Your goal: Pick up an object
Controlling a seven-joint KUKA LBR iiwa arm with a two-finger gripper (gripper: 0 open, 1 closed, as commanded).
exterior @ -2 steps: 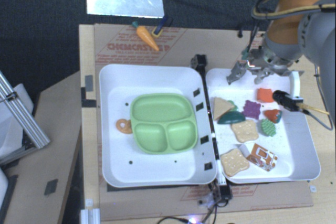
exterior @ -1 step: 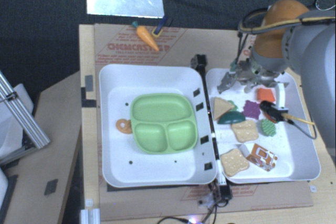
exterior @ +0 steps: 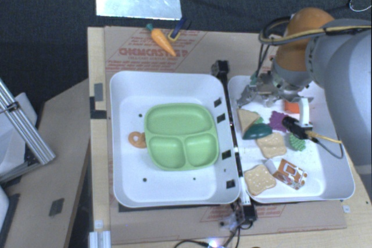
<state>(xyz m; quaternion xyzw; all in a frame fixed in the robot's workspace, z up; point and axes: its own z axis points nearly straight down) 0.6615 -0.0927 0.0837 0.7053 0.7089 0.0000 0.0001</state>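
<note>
Hand low over right bin's far left corner.

A pale green divided plate is seen in a white bin; an orange carrot, and what may be tan toast.
</note>
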